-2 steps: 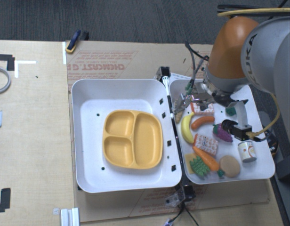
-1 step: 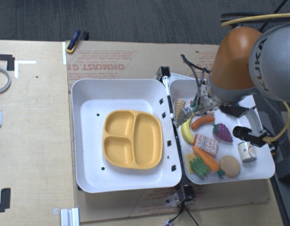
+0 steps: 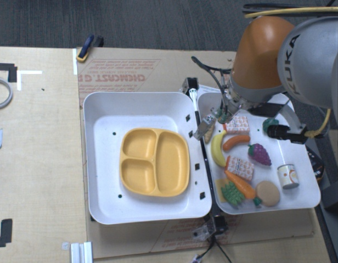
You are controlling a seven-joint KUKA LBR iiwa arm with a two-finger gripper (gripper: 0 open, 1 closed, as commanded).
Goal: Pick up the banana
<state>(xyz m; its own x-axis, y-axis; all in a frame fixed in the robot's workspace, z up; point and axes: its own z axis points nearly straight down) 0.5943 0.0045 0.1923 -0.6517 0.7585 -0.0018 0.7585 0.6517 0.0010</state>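
Note:
The banana is yellow and curved. It lies along the left side of the right bin, close to the wall between the two bins. My gripper hangs just above the banana's upper end, at the bin's back left, under the grey arm with its orange band. Nothing shows as held by the gripper. The banana rests among the other toy foods.
Beside the banana lie an orange sausage, purple grapes, two pink-and-white wafer blocks, a carrot, a green piece, a round bun and a small can. The left bin holds a yellow divided plate.

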